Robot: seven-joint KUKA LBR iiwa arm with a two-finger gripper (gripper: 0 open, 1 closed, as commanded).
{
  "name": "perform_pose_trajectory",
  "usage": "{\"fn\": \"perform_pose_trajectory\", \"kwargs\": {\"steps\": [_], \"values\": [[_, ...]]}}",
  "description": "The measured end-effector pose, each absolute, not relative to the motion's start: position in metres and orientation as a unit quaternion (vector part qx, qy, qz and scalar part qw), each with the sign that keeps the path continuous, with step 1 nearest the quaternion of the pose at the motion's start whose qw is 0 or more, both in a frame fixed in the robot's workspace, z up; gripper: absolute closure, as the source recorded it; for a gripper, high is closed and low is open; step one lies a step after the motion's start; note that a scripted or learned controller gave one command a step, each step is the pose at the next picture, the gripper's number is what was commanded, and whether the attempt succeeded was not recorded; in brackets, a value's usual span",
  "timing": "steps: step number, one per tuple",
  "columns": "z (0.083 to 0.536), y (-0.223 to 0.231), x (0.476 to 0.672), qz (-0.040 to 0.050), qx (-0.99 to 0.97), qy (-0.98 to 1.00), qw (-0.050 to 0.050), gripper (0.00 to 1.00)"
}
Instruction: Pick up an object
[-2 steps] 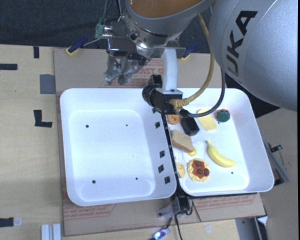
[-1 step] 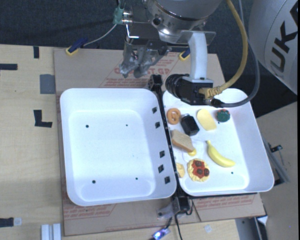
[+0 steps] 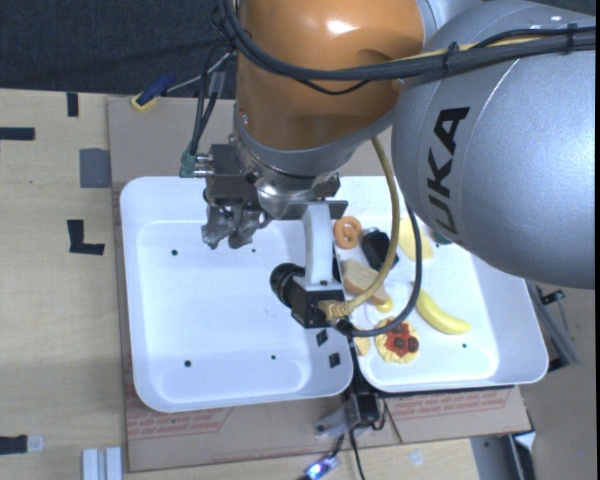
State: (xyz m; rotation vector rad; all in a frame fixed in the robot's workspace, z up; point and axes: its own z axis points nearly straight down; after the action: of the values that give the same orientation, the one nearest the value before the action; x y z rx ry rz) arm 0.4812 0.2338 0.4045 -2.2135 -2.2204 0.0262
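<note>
Starting at the left of the frame, the left bin (image 3: 180, 368) lies with its white floor bare, so I see nothing there for me to take. Over its upper right part, near the wall shared by the bins, sits the gripper (image 3: 230, 230), dark and seen from above under the orange band. From this slant I cannot tell whether it is wide or narrow, and I see nothing held in it. I judge it is parked there because the arm (image 3: 500, 168) reaches across from the right.

Further right, the candidates all lie in the right bin (image 3: 500, 363), partly hidden by a looping cable and the wrist. A ring-shaped donut (image 3: 347, 233) sits at the bin's upper left, a tan wedge (image 3: 358, 274) just below it, a small yellow piece with red and dark spots (image 3: 398, 343) near the lower rim, and a banana (image 3: 442, 315) toward the middle. To pick anything, I reckon the gripper must cross the shared wall rightward; the banana lies most in the open.
</note>
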Motion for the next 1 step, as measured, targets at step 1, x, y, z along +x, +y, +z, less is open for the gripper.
{"fn": "perform_pose_trajectory", "kwargs": {"steps": [1], "values": [[0.5217,0.2262,0.5035,-0.0055,-0.706,-0.708,-0.002,1.0]]}}
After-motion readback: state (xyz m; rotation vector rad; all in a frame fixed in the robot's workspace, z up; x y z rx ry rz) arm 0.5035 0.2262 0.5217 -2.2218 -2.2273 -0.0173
